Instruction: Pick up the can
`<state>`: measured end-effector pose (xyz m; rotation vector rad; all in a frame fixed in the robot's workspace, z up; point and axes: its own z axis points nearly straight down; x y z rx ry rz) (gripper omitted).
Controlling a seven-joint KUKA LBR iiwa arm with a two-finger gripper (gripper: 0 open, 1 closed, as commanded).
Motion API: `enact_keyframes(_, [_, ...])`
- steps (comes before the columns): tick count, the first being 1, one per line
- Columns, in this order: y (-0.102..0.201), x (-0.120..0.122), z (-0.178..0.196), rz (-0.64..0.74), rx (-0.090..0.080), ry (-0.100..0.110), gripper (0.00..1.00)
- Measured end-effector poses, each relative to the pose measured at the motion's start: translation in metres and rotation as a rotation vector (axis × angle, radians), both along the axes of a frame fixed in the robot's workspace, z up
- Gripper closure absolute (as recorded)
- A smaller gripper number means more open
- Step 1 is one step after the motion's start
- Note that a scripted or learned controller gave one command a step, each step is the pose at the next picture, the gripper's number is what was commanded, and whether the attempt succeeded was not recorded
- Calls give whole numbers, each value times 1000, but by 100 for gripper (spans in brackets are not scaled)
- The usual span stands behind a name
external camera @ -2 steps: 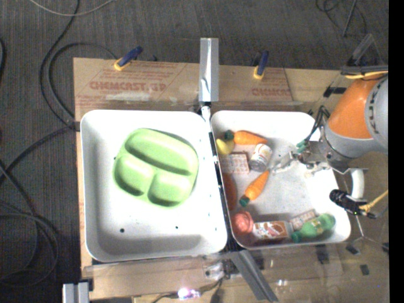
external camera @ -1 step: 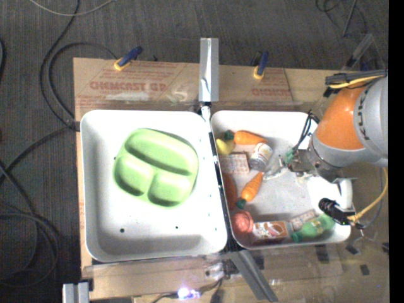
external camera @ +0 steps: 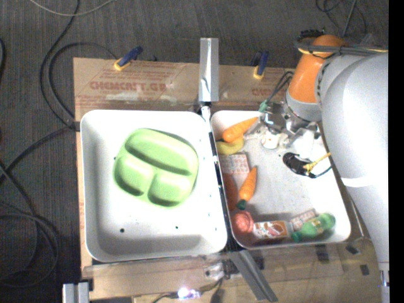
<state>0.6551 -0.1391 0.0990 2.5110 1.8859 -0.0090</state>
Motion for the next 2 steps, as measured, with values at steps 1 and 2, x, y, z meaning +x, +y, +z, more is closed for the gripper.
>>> enact_keyframes(1, [-2,-1,10,0,-6,6,100])
enact_keyframes(2, [60,13,98,-185,0,-1,100])
